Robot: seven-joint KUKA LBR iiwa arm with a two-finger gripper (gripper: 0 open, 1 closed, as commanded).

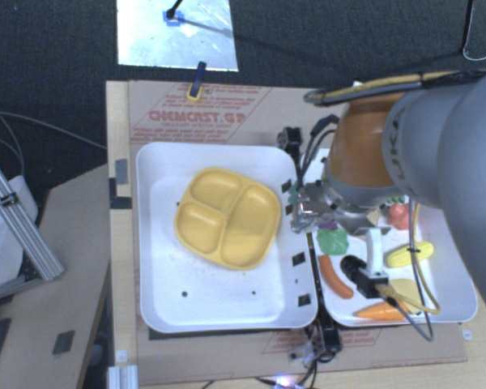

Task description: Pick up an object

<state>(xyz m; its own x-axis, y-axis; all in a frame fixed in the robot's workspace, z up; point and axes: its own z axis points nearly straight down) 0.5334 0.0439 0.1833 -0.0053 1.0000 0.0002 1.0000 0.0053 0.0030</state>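
The grey arm with its orange band (364, 148) reaches over the right bin (462, 302) and hides most of it. My gripper (309, 214) hangs at that bin's left wall, near the divide between the two bins. Just below it lies a green toy vegetable (333, 239). Nearer the front are a red-orange sausage (335, 276) and an orange carrot (381, 312). A yellow banana (409, 254), a pale yellow piece (411, 290) and a red piece (399, 215) lie to the right, partly hidden by the arm. Nothing shows between the gripper's jaws.
The left bin (158, 298) holds a yellow divided plate (228, 217), tilted slightly. Both bins rest on a brown cardboard sheet (202, 113). An aluminium frame (16, 217) stands at the far left, and a shiny metal sheet (176, 23) lies beyond the bench.
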